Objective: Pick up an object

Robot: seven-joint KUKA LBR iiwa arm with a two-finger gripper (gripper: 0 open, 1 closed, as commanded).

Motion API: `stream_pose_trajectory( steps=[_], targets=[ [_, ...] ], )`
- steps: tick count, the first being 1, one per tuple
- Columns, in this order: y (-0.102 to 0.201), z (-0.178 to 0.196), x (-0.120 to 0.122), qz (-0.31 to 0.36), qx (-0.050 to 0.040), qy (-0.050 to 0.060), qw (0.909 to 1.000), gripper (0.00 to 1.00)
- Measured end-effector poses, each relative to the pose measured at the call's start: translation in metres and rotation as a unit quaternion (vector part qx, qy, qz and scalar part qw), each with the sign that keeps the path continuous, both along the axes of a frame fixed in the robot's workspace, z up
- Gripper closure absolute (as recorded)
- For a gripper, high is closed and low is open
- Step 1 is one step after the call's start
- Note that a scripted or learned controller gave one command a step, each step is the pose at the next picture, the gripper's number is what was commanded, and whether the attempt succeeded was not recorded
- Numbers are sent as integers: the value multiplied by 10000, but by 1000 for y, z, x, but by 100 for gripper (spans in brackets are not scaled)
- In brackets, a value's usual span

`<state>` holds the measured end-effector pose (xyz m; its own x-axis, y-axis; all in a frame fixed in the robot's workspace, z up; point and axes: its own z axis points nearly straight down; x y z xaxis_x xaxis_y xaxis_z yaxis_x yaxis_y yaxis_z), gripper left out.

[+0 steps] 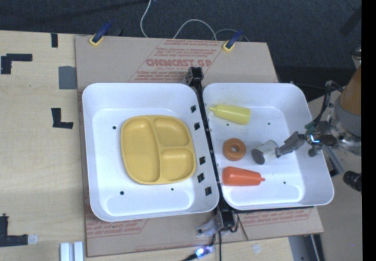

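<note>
The right bin [294,98] holds a yellow squeeze-bottle shape [231,113] at the back left, a brown ring [235,149] in the middle and an orange carrot-like cone [241,177] at the front. A grey piece with a round head [263,153] lies right of the ring. Its thin end runs up and right toward my gripper [314,138], which hangs over the bin's right rim. Where the grey piece ends and the gripper begins is hard to make out.
The left bin [100,101] contains a yellow divided plate [157,149]. Black clips [200,136] line the seam between the bins. Both bins rest on a cardboard sheet [176,60] with a white cable [188,23] behind it.
</note>
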<state>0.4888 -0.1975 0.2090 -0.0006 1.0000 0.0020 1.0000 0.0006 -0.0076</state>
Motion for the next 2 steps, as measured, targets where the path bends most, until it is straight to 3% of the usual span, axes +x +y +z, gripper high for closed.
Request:
stream_pose_trajectory(
  steps=[2],
  targets=[
    [2,-119,-3,-2,-2,-6,10000,0]
  ],
)
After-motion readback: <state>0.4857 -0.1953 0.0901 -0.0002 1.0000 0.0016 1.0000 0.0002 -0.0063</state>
